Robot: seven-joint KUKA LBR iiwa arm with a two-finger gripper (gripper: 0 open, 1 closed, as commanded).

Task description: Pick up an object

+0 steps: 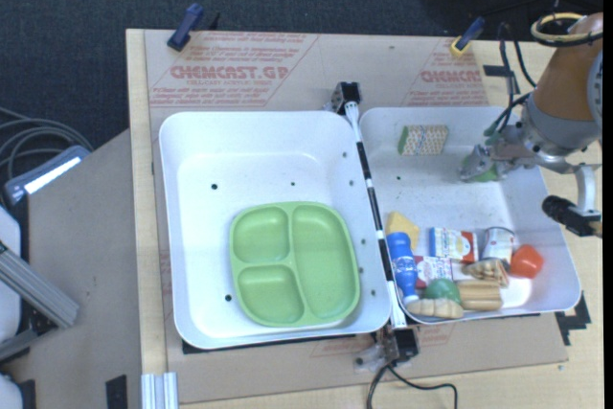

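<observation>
- Two white bins share the tabletop; the arm is cut off at frame's edge.
- Hand low in the right bin; finger spread unclear.
- Jumbled objects lie well below the hand.

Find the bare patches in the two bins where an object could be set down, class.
Left bin: bare floor behind the green tray. Right bin: bare middle between the patterned pad, the gripper and the crowded front pile.
</observation>
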